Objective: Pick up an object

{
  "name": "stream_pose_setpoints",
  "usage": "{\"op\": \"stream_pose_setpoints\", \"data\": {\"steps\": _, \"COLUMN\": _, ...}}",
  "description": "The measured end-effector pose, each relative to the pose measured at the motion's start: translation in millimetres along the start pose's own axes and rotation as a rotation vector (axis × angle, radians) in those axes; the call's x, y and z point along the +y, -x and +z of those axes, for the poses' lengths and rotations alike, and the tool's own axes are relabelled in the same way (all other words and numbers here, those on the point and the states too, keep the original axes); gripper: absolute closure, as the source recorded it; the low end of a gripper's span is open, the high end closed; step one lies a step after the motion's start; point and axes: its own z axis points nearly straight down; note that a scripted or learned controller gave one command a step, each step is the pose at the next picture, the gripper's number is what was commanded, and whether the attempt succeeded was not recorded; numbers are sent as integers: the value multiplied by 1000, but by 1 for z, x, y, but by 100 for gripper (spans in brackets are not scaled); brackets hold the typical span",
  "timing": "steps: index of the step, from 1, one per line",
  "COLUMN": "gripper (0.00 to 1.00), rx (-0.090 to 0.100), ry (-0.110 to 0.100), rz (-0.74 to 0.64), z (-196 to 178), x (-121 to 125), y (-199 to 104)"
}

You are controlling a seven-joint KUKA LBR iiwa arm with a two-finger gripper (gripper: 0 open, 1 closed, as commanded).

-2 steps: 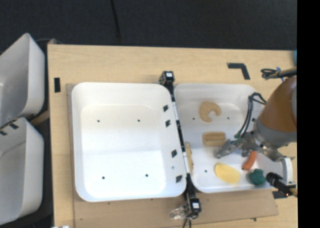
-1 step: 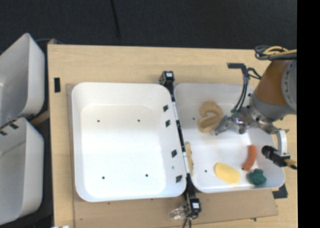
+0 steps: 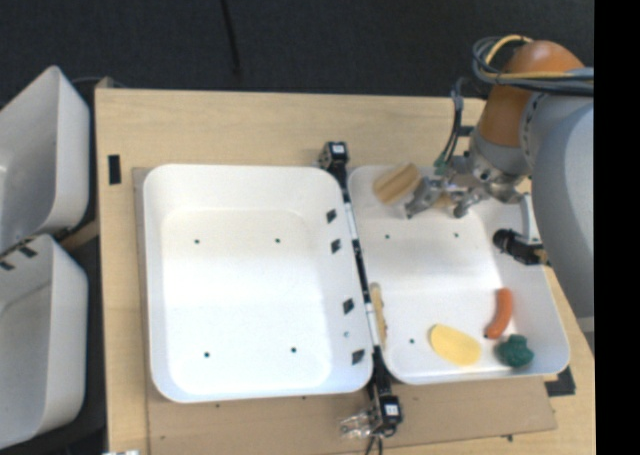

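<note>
Starting at the near edge, the right bin (image 3: 470, 253) holds three loose items along its near side: a yellow piece (image 3: 455, 344) lying flat, a green piece (image 3: 516, 351) in the near right corner, and an orange piece (image 3: 500, 313) just beyond the green one, lying at a slant along the right wall. None of them touches the gripper, and all three sit well apart from it. The left bin (image 3: 245, 278) lies beside the right one, with a row of dark clips along the seam between them.

Farther back, a tan block (image 3: 395, 182) rests in the far left corner of the right bin. The gripper (image 3: 438, 199) hangs just to the right of that block, at the far side of the bin, with the arm (image 3: 520, 93) reaching in from the right. Its fingers look spread, and nothing shows between them. Whether a fingertip touches the block cannot be told from this slant.

Judging from this, the pick is not yet made: every item lies on the bin floor. The tan block seems the likely target, being the nearest item. What is left is to set the fingers around it, close, and lift.
</note>
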Motion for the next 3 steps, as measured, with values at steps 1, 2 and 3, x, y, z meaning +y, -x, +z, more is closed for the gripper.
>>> {"op": "stream_pose_setpoints", "data": {"steps": 1, "gripper": 0, "rx": -5, "ry": 25, "rz": 0, "z": -238, "x": 21, "y": -27}}
{"op": "stream_pose_setpoints", "data": {"steps": 2, "gripper": 0, "rx": -6, "ry": 9, "rz": 10, "z": -285, "x": -16, "y": 37}}
{"op": "stream_pose_setpoints", "data": {"steps": 3, "gripper": 100, "rx": -8, "ry": 6, "rz": -2, "z": -292, "x": -14, "y": 34}}
